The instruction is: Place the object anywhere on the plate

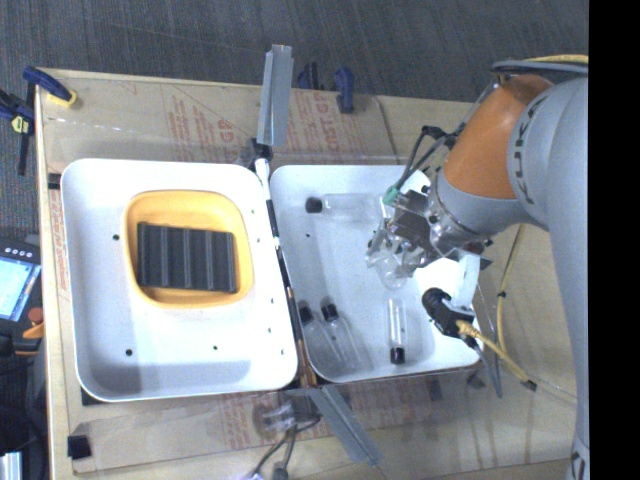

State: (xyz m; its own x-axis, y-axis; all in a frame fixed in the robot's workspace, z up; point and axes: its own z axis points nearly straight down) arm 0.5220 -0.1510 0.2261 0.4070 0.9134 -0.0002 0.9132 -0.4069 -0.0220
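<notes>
Nearest the camera, in the right bin [300, 183], three clear vials with black caps lie along the front wall: two side by side [318, 320] at its left corner and one [397, 333] further right. Above them the gripper [392, 256] hangs over the bin's right half; whether its fingers are apart or together I cannot tell. Further back a fourth vial [335, 206] lies near the far wall, and the yellow plate [187, 208] with a dark grooved block [187, 258] sits in the left bin [90, 268].

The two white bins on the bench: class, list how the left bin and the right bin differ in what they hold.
The left bin holds a yellow plate with a dark ridged centre; the right bin holds small clear vials with black caps. The gripper hangs over the right bin, not the left bin. Both are shallow, white and rounded at the corners.
</notes>
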